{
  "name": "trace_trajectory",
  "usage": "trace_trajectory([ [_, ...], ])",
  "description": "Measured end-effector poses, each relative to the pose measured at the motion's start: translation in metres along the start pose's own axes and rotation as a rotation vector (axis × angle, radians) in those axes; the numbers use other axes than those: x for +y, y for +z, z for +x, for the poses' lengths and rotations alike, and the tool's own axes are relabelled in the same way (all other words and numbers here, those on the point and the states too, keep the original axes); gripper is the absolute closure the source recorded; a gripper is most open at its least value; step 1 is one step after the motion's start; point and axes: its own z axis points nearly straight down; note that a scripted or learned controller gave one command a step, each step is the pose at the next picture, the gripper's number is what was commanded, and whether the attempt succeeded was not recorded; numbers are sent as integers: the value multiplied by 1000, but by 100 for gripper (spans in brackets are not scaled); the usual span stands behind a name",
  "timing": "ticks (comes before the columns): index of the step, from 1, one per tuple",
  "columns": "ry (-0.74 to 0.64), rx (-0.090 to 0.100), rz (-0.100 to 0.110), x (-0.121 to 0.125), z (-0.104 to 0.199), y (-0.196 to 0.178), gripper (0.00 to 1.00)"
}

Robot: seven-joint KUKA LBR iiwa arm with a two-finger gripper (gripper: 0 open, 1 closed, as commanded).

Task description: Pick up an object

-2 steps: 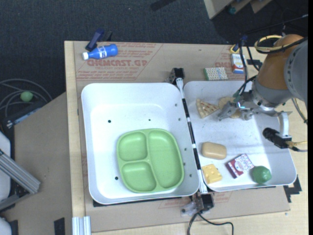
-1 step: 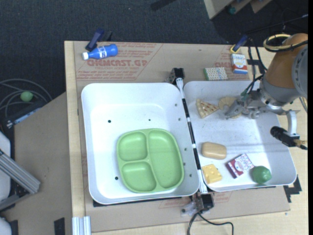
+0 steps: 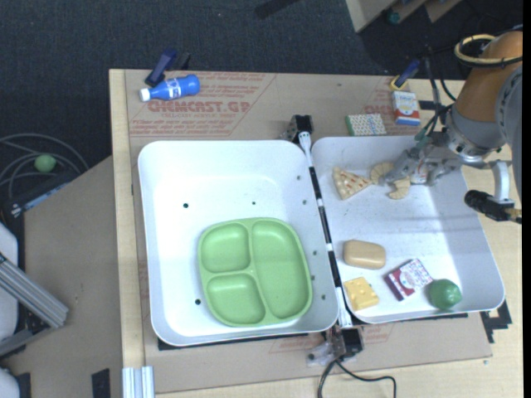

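Dark blue-grey carpet floor [image 3: 124, 15] around a pale wooden bench [image 3: 249, 106], coiled cable [image 3: 25, 172] at left.

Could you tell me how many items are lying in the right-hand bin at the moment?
6: waffle wedge, pale piece by the gripper, bread roll, cheese block, red packet, green ball. The gripper may hide more.

Blue-capped bottle [image 3: 170, 88] on bench [image 3: 249, 106]

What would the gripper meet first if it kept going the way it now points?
Probably the tan piece just below the gripper, which points down-left into the right bin. Depth is unclear, so it may already touch it.
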Motion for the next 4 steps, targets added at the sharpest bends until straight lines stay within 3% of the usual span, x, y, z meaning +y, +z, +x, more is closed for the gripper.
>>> trace_trajectory([
  [1,6,-16,-11,0,14,-2,0],
  [4,7,-19,-26,-5,74,0,0],
])
